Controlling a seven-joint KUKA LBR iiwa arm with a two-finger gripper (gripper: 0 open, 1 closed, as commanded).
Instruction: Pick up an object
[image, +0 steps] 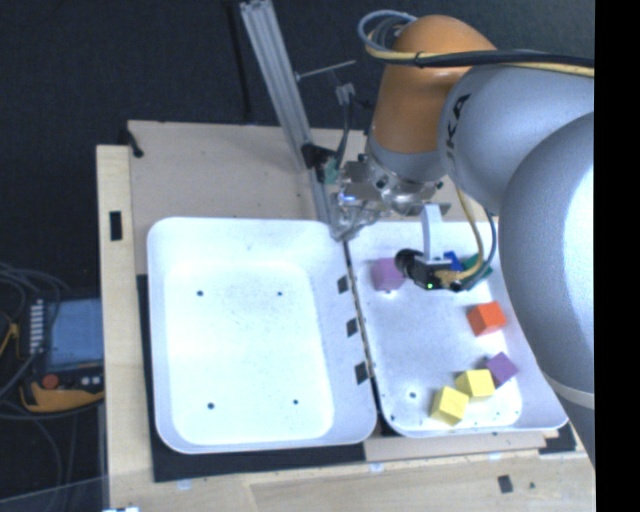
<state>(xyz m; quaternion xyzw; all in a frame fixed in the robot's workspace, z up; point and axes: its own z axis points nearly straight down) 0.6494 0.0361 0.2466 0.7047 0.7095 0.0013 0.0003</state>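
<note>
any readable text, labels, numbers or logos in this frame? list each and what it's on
None can be read.
Arm: a dark mark on the grey shell beside the orange band, cut off and blurred, not legible.
Blue device left of the bench: screen and buttons too small to read.
Blocks and both white bins: no markings seen.
</note>
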